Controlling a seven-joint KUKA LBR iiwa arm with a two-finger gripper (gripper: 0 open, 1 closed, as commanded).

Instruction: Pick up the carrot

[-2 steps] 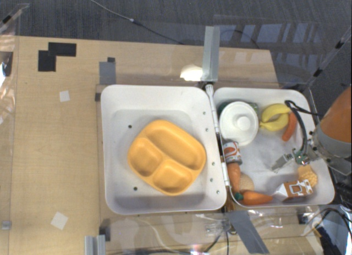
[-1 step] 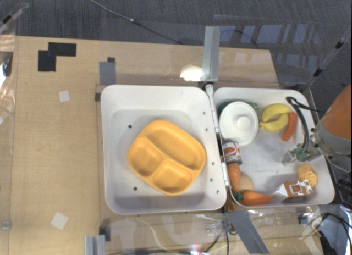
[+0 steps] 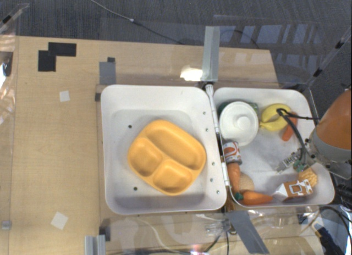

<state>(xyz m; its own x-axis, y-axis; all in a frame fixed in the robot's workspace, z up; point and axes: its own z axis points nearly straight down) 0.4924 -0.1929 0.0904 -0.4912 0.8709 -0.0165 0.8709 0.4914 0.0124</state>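
The yellow divided plate (image 3: 166, 156) is looking like smooth matt plastic, same as both white bins (image 3: 115, 138). The bench (image 3: 49, 155) is showing pale wood grain, and the carrot (image 3: 257, 197) is looking slightly glossy.

Two white bins sit side by side on the table (image 3: 55, 155), with the arm (image 3: 335, 130) coming in from the right.

The left bin (image 3: 118, 193) holds a yellow divided plate (image 3: 166, 156). The right bin (image 3: 316, 190) holds a white bowl (image 3: 238, 121) near its back left, a yellow fruit (image 3: 274, 116) beside it, a small bottle (image 3: 231, 153) along the left wall and the carrot (image 3: 256, 197) lying near the front edge. The pincer (image 3: 291, 161) sits low over the right side of this bin, well apart from the carrot.
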